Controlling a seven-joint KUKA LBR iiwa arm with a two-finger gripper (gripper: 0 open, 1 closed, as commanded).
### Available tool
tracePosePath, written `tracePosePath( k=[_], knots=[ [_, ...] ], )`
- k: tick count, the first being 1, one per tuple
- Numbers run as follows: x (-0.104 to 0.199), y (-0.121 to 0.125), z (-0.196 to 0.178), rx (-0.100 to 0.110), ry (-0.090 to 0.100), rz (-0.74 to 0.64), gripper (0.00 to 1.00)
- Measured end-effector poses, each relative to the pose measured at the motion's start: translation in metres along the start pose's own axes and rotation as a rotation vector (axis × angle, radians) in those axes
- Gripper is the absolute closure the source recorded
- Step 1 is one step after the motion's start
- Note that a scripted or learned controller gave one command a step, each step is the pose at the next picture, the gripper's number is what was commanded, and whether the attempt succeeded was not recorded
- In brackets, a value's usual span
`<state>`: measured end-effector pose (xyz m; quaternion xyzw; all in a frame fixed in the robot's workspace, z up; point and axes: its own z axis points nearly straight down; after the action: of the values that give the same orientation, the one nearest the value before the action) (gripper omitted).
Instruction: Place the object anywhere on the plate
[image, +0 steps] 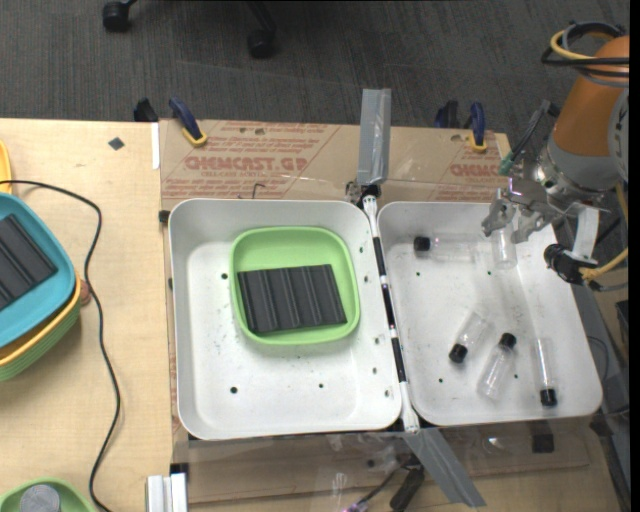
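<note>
Vials (468, 335) lie scattered near the right bin's (575, 300) front edge, well apart from your gripper (510, 222) hovering at its back edge, grasp state I cannot tell, so clear plastic may slip before reaching the green plate (345, 255).

Two shallow white bins sit side by side on the counter (80, 300). The left bin (195, 380) holds a green plate (245, 250) with a dark ribbed insert (292, 298) lying in it. The right bin (570, 330) holds several clear vials with black caps: one (445, 245) at upper left, two (468, 335) (497, 365) near the middle, and one (543, 370) by the right wall. The end effector (505, 235) hangs over the right bin's upper right part, with a clear vial (503, 250) at its tip. Stacked teal and yellow dishes (40, 290) sit at the frame's left edge.
</note>
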<state>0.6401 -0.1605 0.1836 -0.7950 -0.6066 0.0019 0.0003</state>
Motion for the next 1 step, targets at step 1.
tracePosePath(
  k=[1],
  knots=[
    [-0.0001, 0.0001, -0.0001, 0.000, 0.000, 0.001, 0.00]
  ],
)
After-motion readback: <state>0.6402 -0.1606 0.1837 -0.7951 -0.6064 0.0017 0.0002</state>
